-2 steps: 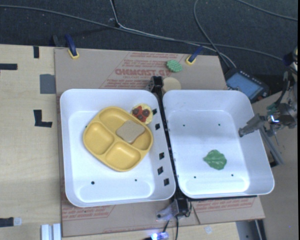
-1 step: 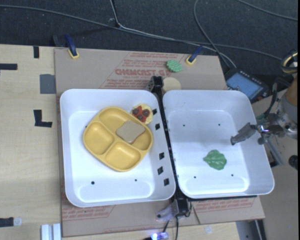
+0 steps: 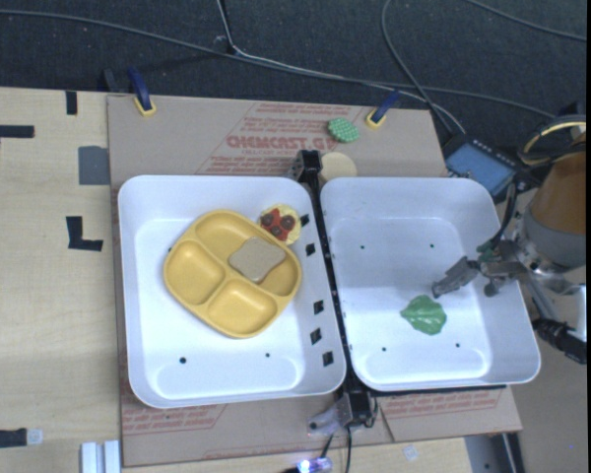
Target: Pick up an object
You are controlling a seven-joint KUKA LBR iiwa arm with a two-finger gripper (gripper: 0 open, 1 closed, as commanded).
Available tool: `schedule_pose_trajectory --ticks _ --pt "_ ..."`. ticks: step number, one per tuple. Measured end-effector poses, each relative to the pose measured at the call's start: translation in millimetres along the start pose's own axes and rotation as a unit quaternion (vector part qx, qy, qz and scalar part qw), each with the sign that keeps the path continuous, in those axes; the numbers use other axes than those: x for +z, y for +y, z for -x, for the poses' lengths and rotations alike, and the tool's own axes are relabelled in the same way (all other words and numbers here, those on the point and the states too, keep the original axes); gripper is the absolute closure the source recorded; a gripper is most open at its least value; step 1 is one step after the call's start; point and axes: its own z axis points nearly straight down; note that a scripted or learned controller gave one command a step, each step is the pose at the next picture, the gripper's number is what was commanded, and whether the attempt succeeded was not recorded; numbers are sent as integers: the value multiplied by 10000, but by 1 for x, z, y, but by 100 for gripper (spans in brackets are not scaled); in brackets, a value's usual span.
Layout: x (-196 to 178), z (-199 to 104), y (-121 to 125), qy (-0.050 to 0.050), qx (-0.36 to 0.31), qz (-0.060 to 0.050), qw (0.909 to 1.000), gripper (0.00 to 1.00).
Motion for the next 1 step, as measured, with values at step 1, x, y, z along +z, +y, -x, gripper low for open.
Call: schedule_pose_trajectory --ticks 1 --pt "58 8 3 -5 5 3 10000 0"
